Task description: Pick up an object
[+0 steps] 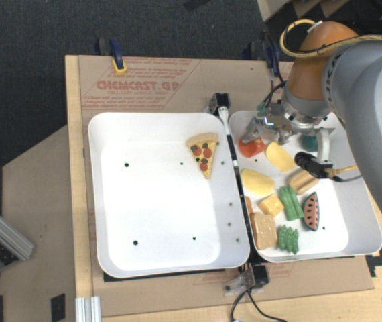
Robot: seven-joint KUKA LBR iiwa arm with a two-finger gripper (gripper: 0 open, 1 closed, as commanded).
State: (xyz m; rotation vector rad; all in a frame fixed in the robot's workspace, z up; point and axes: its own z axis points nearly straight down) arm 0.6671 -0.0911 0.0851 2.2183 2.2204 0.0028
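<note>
Two white bins sit side by side on a cardboard-topped bench as a grey robot arm (362,92) reaches into the right bin (352,243) from the right.

Nearest the viewer, the left bin (157,200) holds one pizza slice (203,153) near its upper right corner, just beside the divider. Toy food crowds the right bin: a green piece (287,239), a tan bread slice (265,230), a watermelon wedge (311,210), a green stalk (289,202), a yellow lemon shape (257,181), a pale yellow piece (279,157) and a red piece (250,147). The gripper (266,127) hangs over the bin's upper left corner, just above the red piece; whether its fingers are spread or closed cannot be told from here, and nothing is seen between them.
</note>
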